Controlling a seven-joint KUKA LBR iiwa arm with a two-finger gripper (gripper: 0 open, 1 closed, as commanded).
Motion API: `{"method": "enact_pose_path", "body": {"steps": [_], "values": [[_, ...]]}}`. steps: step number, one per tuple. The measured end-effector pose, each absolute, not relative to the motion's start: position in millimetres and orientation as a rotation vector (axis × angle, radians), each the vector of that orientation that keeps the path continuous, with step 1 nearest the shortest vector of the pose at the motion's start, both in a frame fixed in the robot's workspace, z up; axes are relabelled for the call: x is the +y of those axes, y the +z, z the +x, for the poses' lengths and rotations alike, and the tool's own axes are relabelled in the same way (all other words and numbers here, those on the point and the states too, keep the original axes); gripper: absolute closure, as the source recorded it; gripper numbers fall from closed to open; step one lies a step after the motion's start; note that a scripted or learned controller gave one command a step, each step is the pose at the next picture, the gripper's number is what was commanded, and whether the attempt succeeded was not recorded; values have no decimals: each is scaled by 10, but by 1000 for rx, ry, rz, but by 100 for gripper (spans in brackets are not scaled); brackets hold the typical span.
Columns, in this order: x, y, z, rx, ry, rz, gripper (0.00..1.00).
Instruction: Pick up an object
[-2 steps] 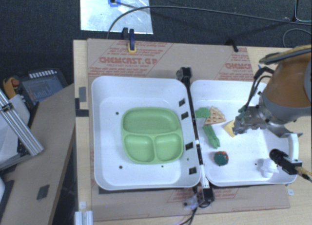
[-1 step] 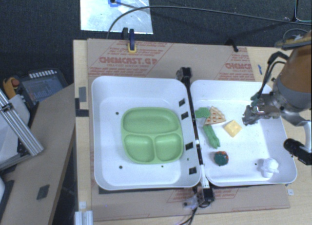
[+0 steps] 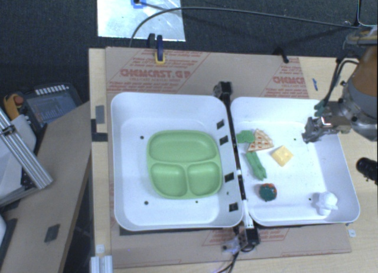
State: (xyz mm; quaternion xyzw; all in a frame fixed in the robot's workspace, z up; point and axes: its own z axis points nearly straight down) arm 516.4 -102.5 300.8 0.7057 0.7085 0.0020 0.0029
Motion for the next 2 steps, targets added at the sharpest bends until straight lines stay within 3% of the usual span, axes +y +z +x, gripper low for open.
{"method": "enact_pose_path", "body": {"steps": [2], "values": [[74, 2943, 5194, 2232, 4, 2210, 100]]}}
